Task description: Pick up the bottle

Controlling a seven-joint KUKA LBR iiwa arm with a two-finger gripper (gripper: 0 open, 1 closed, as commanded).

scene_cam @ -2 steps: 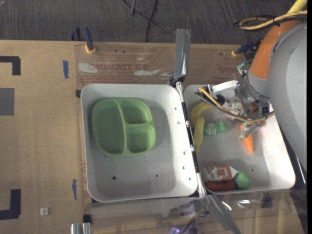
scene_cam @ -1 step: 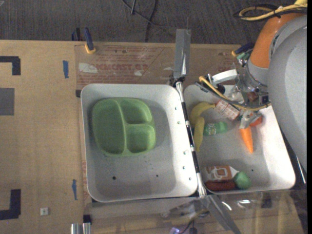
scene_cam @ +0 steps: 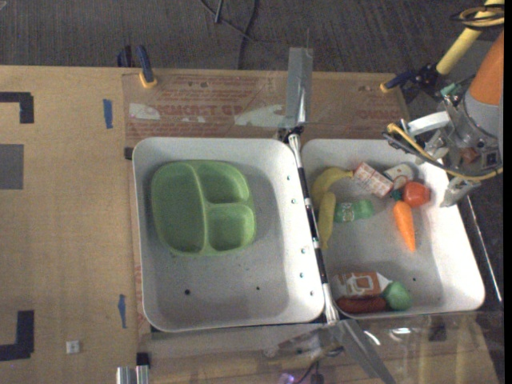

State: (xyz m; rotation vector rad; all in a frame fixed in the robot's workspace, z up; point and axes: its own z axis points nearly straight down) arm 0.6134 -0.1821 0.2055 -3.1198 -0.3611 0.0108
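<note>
Right bin [scene_cam: 464, 270]: bottle [scene_cam: 354, 210], green with a white label, lying on its side just beside the banana [scene_cam: 326, 202], left of the carrot [scene_cam: 406, 225]. Hand [scene_cam: 452, 184] at the bin's upper right rim, well apart from the bottle; spread of its tips cannot be told.

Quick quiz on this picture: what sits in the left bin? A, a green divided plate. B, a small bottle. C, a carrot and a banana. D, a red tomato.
A: the green divided plate lies in the left bin, while the carrot and banana lie in the right bin.
</note>
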